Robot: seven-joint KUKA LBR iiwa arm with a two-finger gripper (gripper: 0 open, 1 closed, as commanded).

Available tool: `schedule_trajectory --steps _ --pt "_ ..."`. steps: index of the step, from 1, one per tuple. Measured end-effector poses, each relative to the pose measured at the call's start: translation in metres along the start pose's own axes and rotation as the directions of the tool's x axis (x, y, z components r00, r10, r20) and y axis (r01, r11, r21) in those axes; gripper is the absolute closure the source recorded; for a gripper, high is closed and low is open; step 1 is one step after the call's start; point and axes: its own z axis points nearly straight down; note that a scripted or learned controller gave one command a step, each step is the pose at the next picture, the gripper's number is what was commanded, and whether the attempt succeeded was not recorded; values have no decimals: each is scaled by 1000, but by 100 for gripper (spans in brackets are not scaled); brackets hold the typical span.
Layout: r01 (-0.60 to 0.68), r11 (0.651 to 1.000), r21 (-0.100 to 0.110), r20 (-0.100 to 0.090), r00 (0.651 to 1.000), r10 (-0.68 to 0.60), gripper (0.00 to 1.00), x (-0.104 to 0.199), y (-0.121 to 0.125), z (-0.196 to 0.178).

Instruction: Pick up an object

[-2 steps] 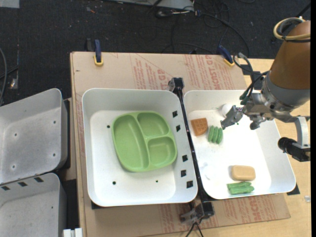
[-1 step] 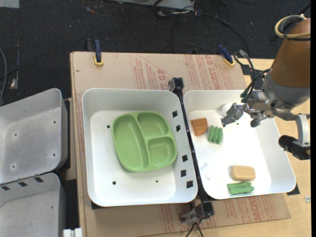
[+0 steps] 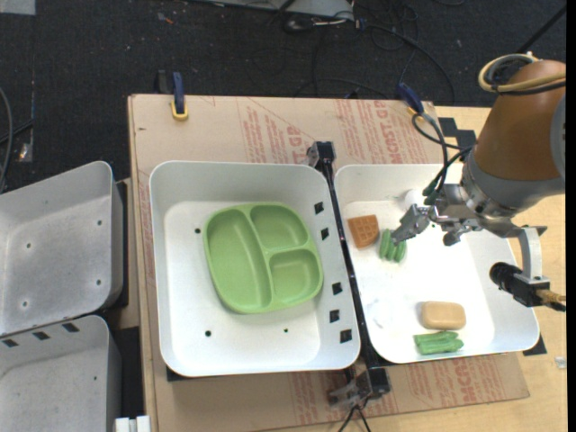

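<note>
Green piece [image 3: 392, 247] just below gripper [image 3: 416, 223]

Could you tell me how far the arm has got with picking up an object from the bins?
Done: the grey two-finger gripper has reached into the right white bin and sits right at the small green ridged piece, next to the orange waffle-like square. In hand: nothing visibly lifted; whether it grips the green piece cannot be told. Left: closing and raising. The tan bread-like block and the green divided plate lie untouched.
</note>
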Motion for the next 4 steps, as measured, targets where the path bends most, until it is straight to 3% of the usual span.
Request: schedule_trajectory --steps 2,3,4 --pt "-1 1000 3 -1 1000 1 0 -1 -16 119" --pt "-2 1000 -4 0 1000 2 100 -1 -14 106" --pt "0 1000 -7 1 1000 0 100 -6 -12 62"
